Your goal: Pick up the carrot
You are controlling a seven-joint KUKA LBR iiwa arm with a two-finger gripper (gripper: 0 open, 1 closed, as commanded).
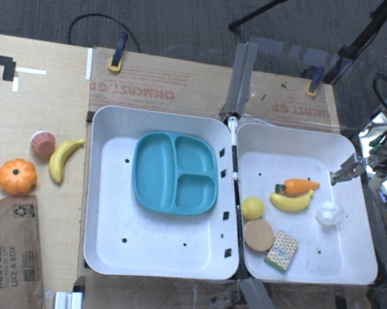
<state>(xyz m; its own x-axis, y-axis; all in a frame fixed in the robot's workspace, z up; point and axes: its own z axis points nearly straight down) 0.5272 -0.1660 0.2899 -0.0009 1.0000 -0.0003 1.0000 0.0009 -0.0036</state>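
Note:
The carrot (299,186) is orange with a green stub at its left end. It lies in the right bin (347,267), near the middle, resting against the top of a yellow banana (291,201). My gripper (341,174) reaches in over the bin's right rim, a little to the right of the carrot's tip and slightly above it, apart from it. Most of the arm is cut off at the frame's right edge.
Around the carrot in the right bin lie a lemon (252,208), a tan round disc (259,235), a small green-and-white packet (281,251) and a white lump (327,215). The left bin (98,243) holds a teal divided plate (176,173). A pumpkin (17,176), a second banana (63,159) and a pink cup (42,144) lie on the bench at left.

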